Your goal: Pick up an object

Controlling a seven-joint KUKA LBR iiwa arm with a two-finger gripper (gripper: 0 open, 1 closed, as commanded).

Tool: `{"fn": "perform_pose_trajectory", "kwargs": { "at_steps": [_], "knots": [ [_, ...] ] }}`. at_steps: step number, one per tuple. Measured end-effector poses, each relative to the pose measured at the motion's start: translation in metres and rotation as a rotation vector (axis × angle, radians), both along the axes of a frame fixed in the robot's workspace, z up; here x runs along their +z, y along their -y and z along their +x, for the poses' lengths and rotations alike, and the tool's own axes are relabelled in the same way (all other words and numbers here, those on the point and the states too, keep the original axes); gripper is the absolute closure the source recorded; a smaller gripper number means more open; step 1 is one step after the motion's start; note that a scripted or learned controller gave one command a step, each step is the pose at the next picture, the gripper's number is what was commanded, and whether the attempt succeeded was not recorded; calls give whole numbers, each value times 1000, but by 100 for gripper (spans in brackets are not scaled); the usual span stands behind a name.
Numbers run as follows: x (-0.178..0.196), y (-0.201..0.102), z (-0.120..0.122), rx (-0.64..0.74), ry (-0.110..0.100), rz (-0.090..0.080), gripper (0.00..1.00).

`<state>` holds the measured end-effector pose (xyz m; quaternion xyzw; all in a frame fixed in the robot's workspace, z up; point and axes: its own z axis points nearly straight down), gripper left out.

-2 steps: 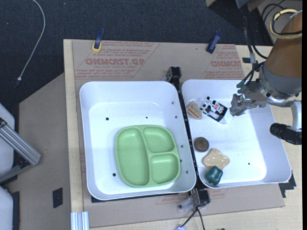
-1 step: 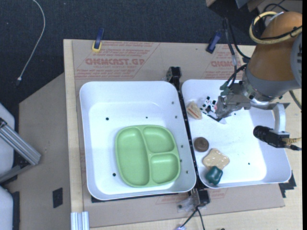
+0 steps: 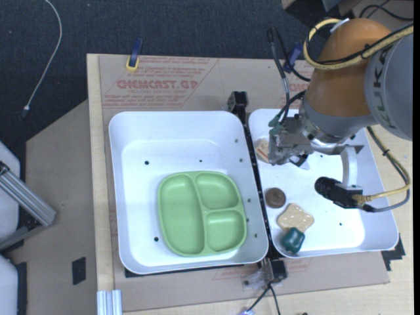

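My gripper hangs low over the far left part of the right bin, beside the divider between the bins. A pale tan item lies just left of the gripper, partly hidden by it. In the same bin, nearer the front, lie a small round brown disc, a tan cracker-like piece and a teal block. Nothing can be seen held between the gripper's parts.
A green three-compartment plate lies in the left bin. A black cylindrical fitting with a yellow cable sits over the right bin's middle. The arm's orange band looms over the bin's back. A black clip stands at the bins' far junction.
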<state>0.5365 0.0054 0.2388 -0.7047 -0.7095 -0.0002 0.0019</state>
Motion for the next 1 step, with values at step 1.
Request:
{"fn": "perform_pose_trajectory", "kwargs": {
  "at_steps": [1],
  "knots": [
    [-11,-52,-19,-3,-2,-1,100]
  ]
}}
